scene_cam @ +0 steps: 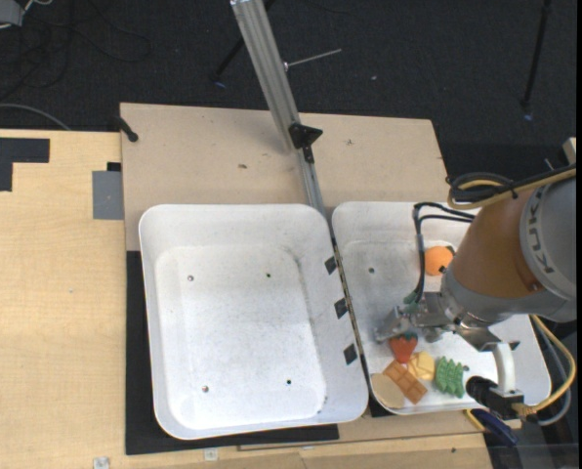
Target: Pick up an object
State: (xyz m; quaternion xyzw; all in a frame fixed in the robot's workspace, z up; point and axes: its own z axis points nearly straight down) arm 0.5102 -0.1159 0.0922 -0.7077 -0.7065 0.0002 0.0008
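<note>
You have the grey arm with its orange band (501, 247) reaching over the right shallow white bin (369, 237), its two-finger gripper (405, 328) low among the objects near the bin's front. You cannot tell how far it is open, or whether it has hold of anything. A small red object (403, 348) sits right at the gripper; its long axis is unclear. Just in front lie a tan waffle-patterned block (405, 382), a pale yellow piece (425, 365) and a green ridged toy (450, 376). An orange ball (436, 258) lies further back. The left white bin (242, 320) sits alongside.
</note>
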